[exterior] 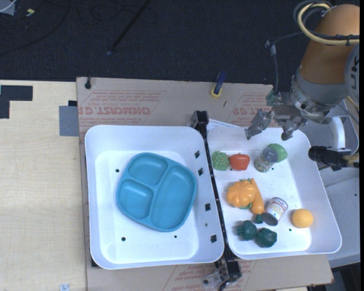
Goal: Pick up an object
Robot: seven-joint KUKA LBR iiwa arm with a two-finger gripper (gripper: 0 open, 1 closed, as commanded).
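— Where is the arm right now?

— It reaches in from the right, orange band up top, and its jaws hang over the far edge of the right bin. The two fingers are spread apart, released, with nothing between them.

— What lies under it?

— Just below and a little toward us stands a small jar, with a light green ball touching it on the far right side. The jaws are above these, not touching either.

— And the rest of that bin?

— Left of the jar sits a red tomato, and beside that, near the divider, a green leafy vegetable. Toward the middle is an orange pumpkin with a small carrot-like piece against its right side. Next to that lies a little can tipped on its side. An orange fruit rests alone near the right wall, and two dark green lumps sit close together at the near edge.

— The left bin?

— The left bin holds a blue divided plate, three compartments, lying flat in the middle.

— What are the bins on?

— A brown cardboard sheet on the tabletop.
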